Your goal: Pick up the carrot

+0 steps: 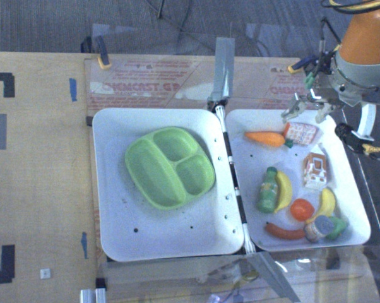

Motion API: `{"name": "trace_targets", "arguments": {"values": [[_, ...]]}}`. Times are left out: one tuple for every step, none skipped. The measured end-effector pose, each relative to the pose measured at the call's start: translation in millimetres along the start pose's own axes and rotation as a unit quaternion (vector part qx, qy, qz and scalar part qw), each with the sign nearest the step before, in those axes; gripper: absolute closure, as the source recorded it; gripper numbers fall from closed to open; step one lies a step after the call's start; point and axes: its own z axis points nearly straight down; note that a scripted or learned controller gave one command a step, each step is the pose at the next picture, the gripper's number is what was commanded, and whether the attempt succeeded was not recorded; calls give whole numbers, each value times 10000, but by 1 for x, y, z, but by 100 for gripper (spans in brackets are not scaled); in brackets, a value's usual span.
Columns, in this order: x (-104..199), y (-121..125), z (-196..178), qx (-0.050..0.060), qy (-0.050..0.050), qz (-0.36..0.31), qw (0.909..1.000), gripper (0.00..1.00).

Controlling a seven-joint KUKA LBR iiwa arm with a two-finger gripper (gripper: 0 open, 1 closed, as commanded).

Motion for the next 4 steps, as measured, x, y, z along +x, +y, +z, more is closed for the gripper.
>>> {"name": "trace_targets", "arguments": {"values": [[35, -12, 137, -43, -11, -1677, 9858, 0], [21, 15, 136, 128, 71, -1645, 9863, 0], [15, 16, 125, 99, -5, -1638, 9864, 100], [15, 14, 127, 146, 18, -1632, 9865, 0]]}}
